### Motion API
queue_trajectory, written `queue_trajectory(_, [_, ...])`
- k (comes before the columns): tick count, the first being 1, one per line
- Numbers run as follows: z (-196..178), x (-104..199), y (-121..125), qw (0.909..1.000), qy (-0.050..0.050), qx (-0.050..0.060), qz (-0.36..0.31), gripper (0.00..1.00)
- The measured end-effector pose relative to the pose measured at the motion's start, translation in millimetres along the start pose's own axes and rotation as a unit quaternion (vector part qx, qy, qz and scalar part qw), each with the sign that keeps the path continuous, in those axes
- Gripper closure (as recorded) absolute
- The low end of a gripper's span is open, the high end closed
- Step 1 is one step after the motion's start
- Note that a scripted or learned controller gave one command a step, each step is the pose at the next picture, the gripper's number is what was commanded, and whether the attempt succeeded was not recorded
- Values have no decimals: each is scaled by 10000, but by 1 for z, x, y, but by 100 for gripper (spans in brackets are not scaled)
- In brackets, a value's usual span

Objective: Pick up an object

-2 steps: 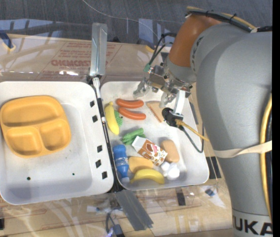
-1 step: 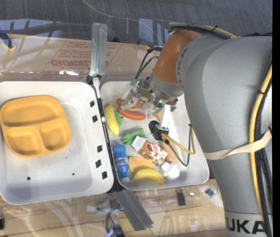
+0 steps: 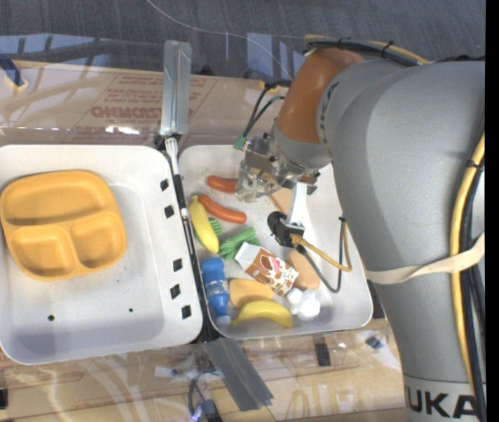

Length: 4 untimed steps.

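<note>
A short red sausage (image 3: pixel 222 184) lies in the far part of the right bin (image 3: pixel 207 159), and the gripper (image 3: pixel 255 181) hangs just beside it on its right, low over the bin floor. From this slant it cannot be told whether the gripper is spread or pressed together, and nothing can be seen held in it. Just nearer the camera lies a longer red sausage (image 3: pixel 221 209), set at an angle, with a yellow, elongated piece (image 3: pixel 203 225) beside it along the bin's left wall. A green item (image 3: pixel 236 240) sits next to that. Below it is a small white and brown carton (image 3: pixel 267 268). A blue bottle (image 3: pixel 215 288) lies along the left wall toward the near corner, and a yellow banana (image 3: pixel 263 313) rests by the near wall with some small white pieces (image 3: pixel 305 304) at its right end. The grey arm (image 3: pixel 408 174) reaches over the bin's right side. The left bin (image 3: pixel 83 319) holds a yellow divided tray (image 3: pixel 61 222) in its far left part. Both bins rest on the desk (image 3: pixel 74 104).
</note>
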State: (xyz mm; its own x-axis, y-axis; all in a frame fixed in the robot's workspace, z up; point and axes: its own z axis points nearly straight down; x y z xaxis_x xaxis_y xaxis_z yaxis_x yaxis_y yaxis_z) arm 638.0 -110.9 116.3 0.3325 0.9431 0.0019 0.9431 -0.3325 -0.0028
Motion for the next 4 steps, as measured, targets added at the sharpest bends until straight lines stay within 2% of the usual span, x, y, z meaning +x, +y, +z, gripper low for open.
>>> queue_trajectory(1, [-76,29,-21,9692,-3,-7,2461,100])
queue_trajectory(2, [-101,58,-44,9666,-1,-3,2562,100])
queue_trajectory(3, [-188,25,-48,9729,9,-31,2313,100])
queue_trajectory(4, [-165,12,-34,9645,-22,24,2640,100])
